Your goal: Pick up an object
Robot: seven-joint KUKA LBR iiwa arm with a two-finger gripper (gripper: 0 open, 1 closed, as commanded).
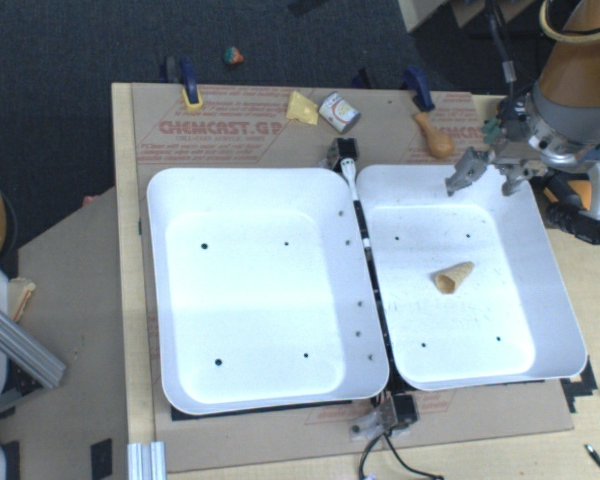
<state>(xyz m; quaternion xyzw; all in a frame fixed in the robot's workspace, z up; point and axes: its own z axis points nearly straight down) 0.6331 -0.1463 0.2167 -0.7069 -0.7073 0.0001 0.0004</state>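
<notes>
**Claw spread wide above the right bin, gripping nothing**

We are seeing the claw (488,175) hanging over the far edge of the right bin (540,268), with the grey arm (580,88) and its orange band reaching in from the right. Its two fingers are standing well apart, one finger (462,174) splayed out to the left and the other pointing down on the right, and we are seeing only white bin floor in the gap between them. Nothing is sitting between the fingers, and we cannot tell whether their tips are touching the bin rim or hovering just over it.

The thing to pick up, a small tan cone-shaped piece (453,277), is lying on the floor of the same bin, nearer to us than the claw and a little to its left, well apart from the fingers. It is lying on its side, its narrow end pointing up and to the right.

Just beyond the claw and to its left, an orange-brown wooden piece (433,134) is resting on the table (240,123). Farther left along that back strip, a yellow wedge (302,108) and a small white block (338,112) are lying close together. The left bin (170,268) is sitting well to the claw's left, touching the right bin along the black centre strip.
</notes>
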